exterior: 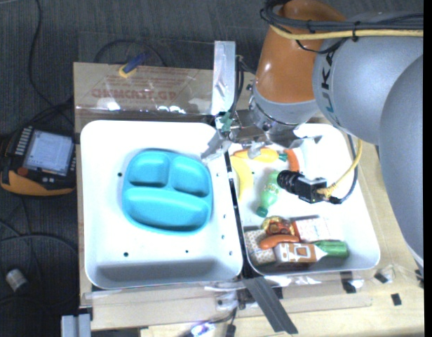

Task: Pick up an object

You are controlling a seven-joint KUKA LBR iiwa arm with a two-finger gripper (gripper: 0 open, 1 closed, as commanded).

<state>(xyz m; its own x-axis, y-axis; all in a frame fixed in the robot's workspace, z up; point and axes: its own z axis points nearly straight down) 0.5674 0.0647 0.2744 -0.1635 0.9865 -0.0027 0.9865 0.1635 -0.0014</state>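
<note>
The gripper (pixel 226 135) hovers over the wall between the 2 bins, just above the yellow banana (pixel 242 174) in the right bin (pixel 360 220) — whether it is clenched or released, I cannot tell. That banana looks light, smooth and a bit slippery — best pinched across its curved middle, I'd judge, just left of the green bottle (pixel 268 195).

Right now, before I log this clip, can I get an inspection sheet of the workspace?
Surface: bench with left bin and right bin side by side.
Job's things: blue tray in left bin; banana, green bottle, packaged items in right bin.
Clutter: plastic bag behind left bin.
Grippers: gripper low at the bins' shared wall, far end; nothing seen held.
Cables: yellow cable along arm; black ones on floor.
Surroundings: handheld screen on floor, left.
</note>
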